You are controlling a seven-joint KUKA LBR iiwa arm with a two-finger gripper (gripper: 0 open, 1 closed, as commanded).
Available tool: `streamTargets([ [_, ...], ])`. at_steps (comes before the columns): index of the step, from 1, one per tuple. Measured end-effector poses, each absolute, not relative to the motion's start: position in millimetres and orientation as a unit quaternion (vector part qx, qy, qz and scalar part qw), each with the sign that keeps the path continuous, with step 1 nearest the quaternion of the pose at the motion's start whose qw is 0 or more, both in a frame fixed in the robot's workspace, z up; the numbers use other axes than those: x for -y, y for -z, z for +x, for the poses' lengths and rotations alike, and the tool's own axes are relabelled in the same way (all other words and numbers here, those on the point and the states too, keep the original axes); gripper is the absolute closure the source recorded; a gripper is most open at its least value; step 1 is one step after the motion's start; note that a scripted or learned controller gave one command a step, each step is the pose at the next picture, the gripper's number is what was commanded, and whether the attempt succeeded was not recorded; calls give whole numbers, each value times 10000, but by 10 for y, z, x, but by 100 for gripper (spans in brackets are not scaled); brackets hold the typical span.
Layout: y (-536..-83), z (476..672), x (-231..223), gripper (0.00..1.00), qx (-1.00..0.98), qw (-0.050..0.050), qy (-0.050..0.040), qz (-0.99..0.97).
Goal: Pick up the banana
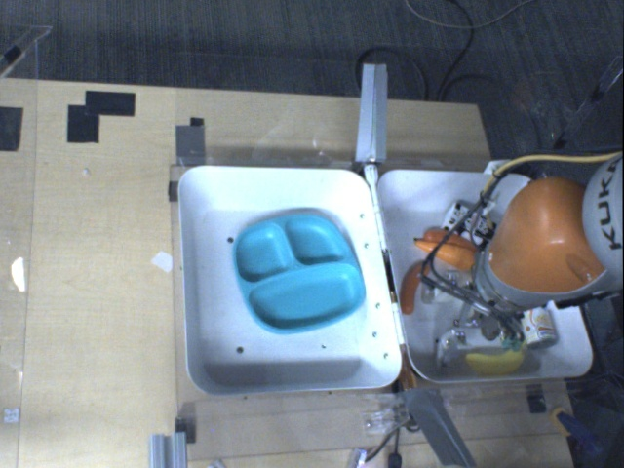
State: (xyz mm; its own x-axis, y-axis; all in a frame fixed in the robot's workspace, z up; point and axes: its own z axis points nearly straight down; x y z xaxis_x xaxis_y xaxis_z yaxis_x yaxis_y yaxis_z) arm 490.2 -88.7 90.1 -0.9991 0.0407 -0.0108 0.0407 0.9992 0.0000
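While low over the right shallow white plastic bin, grey two-finger metal gripper poised just above curved yellow banana; finger spread impossible to tell.

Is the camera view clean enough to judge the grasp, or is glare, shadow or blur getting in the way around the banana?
Camera view: light is even, with no strong glare on the shallow white right-hand bin; the curved yellow banana lies in soft shadow under the grey arm with the orange band; the metal two-finger gripper looks small and slightly soft, cluttered by cables; the blue three-compartment plastic tray reads sharply.
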Motion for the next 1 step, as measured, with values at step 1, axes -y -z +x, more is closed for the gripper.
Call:
streamTargets([
  [1, -1849, 4883, 503, 0, -9993, 32, -4, -377],
])
